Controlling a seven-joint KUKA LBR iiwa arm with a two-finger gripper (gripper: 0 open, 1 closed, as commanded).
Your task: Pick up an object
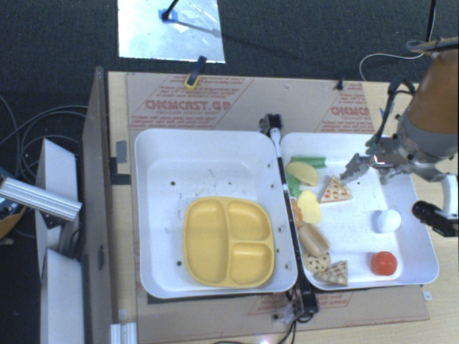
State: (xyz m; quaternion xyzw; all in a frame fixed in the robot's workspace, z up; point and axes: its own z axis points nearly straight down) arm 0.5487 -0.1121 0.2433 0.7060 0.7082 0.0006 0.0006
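Observation:
My gripper (371, 170) hangs over the far part of the right bin (423, 221), just right of a pizza slice (334, 190). Its fingers stand apart, open, with nothing between them. A white ball (387, 221) and a red tomato (384, 263) lie nearer the front right. Along the bin's left side sit a green piece (310, 162), a pale yellow fruit (301, 173), a yellow piece (309, 207), a bread roll (314, 239), a cracker (318, 261) and a second pizza slice (336, 271).
The left bin (165, 156) holds a yellow divided plate (229, 241) toward its front right. A black clamp (271, 124) sits at the far end of the wall between the bins. Cardboard (215, 99) lies under both bins.

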